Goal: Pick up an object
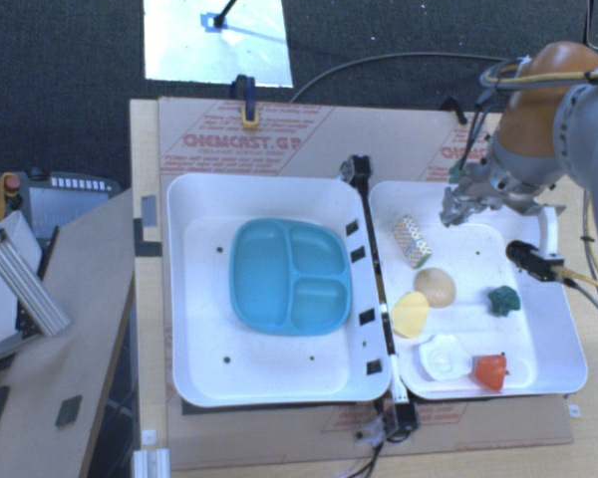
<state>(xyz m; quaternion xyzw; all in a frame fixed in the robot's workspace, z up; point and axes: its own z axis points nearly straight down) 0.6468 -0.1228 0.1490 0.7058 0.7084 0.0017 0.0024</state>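
Grey gripper [456,210] fingers blurred above right bin [558,312].

Left bin [194,267] and right bin [548,317]: smooth white plastic, faint sheen. Divided plate [289,274]: glossy blue plastic. Bench [309,137]: matt brown board, printed red lettering. Claw [461,210]: dull grey metal. Arm shell [588,132]: satin grey, glossy orange band [553,78]. Floor [60,68]: dark rough carpet. Small cylinder [412,240]: patterned wrap.

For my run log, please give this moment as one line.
arm: over right bin rear | gripper: above bin floor, holding nothing seen | nearest: patterned cylinder | blue plate: left bin | task: not done
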